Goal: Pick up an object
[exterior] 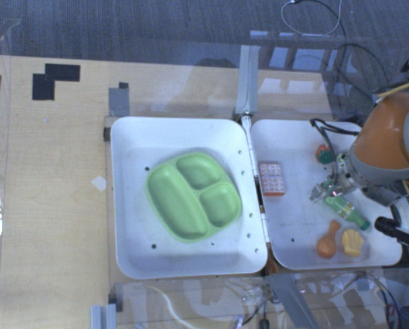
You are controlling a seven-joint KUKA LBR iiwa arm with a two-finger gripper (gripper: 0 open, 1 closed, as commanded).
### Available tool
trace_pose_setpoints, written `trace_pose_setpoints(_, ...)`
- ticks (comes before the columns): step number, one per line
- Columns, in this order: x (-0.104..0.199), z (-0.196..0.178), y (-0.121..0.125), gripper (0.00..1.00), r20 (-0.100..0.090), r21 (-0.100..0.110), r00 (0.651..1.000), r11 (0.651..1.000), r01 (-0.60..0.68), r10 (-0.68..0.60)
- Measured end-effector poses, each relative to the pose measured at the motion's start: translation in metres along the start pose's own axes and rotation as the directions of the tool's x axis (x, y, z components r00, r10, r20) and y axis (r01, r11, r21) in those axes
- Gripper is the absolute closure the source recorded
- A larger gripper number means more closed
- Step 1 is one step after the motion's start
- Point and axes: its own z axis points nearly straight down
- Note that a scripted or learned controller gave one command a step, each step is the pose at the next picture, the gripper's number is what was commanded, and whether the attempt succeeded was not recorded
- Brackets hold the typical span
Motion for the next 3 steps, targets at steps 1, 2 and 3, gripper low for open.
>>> trace_pose_setpoints(1,-0.03,0.002,0.06,1.0,-0.002,0.001,0.964,0.964,0.265,-0.265)
trace_pose_setpoints(2,-0.031,0.002,0.059,0.0,-0.002,0.002,0.965,0.965,0.264,-0.264)
trace_pose_setpoints(3,-0.016,0.0,-0.027,0.0,-0.003,0.004,0.956,0.956,0.294,-0.294)
